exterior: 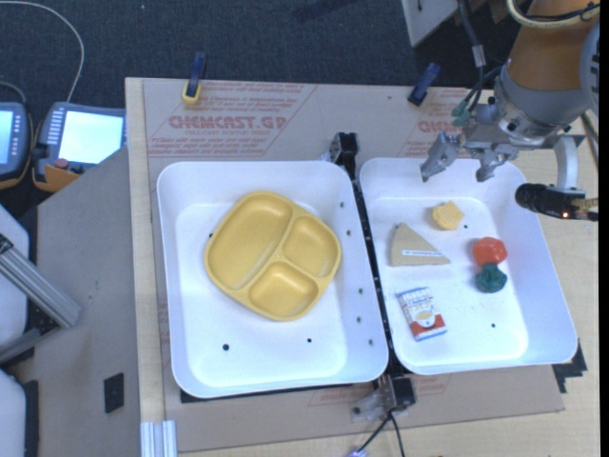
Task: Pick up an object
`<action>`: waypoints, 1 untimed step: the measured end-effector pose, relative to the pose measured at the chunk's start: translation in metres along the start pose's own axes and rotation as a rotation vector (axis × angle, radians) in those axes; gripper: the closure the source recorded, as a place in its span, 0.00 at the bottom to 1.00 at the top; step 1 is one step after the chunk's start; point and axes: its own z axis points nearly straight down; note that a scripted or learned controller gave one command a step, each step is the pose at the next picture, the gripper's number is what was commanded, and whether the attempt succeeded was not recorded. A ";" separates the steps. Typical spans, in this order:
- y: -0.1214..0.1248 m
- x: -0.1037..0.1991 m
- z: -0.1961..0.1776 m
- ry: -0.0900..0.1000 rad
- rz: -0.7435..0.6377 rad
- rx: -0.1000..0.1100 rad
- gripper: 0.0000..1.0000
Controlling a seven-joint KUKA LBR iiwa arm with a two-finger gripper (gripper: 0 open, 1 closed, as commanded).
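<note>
So the right bin [533, 346] is where all the pickable stuff is found: a small yellow chunk [447, 216] at about 12 o'clock in the bin, a tan wedge [413, 248] with a pale label just to its 8 o'clock, a red piece [490, 250] over at 3 o'clock with a dark green lump [491, 278] touching it from below, and a little white-and-red carton [421, 313] down at 6 o'clock. All five are laid flat and mostly apart from one another, so none is really blocked.

The gripper [466, 161] is seen hanging above the bin's far edge, at roughly 12 o'clock from the yellow chunk, its jaws spread wide with nothing between them.

The left bin [181, 284] is taken up by a yellow divided plate [273, 254] with three compartments. The worktop [238, 122] behind is covered in printed brown board.
</note>
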 end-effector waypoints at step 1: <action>0.002 0.000 -0.008 -0.001 -0.002 -0.014 0.00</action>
